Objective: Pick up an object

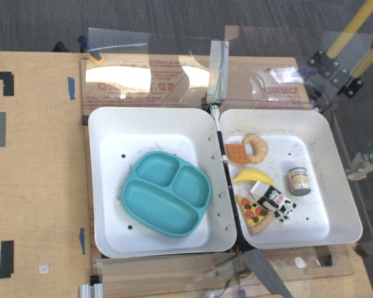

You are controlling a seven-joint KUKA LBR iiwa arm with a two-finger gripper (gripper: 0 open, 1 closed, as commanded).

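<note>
The left white bin holds a teal divided plate lying flat near its middle. Several small toys lie in the right white bin. A tan bagel ring touches an orange waffle piece toward the back left. Below them lies a yellow banana, and a small tin can stands apart to its right. A pizza slice rests near the front, with a black and white toy against its right side.
Clear plastic panels stand behind both bins. A yellow pole with a black clamp rises at the back right. Bare wooden bench stretches to the left, marked with black and blue tape.
</note>
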